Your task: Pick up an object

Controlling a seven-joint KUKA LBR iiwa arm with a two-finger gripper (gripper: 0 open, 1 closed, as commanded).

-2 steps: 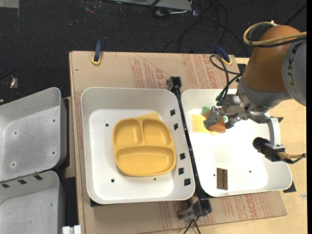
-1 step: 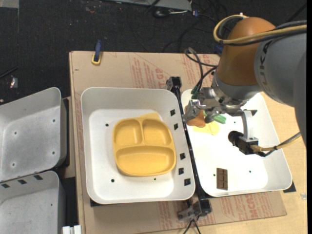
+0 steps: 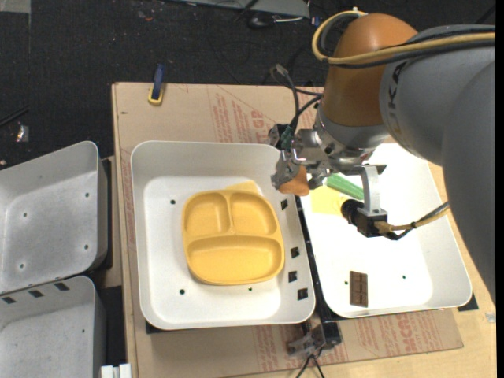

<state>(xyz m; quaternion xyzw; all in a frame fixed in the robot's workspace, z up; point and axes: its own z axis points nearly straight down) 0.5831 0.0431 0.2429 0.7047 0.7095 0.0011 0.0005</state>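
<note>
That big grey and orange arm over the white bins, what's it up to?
The arm is trying to pick something up. Its gripper sits low at the divide between the two bins, right at a small orange object. A yellow divided tray lies in the left bin; a green item and a brown block lie in the right bin.

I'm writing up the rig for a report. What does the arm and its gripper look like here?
The arm is thick and grey, with a rounded orange band above the wrist. A yellowish cable loops over the band. Below it sits a metallic wrist section with thin dark wires, ending in a small gripper.
</note>
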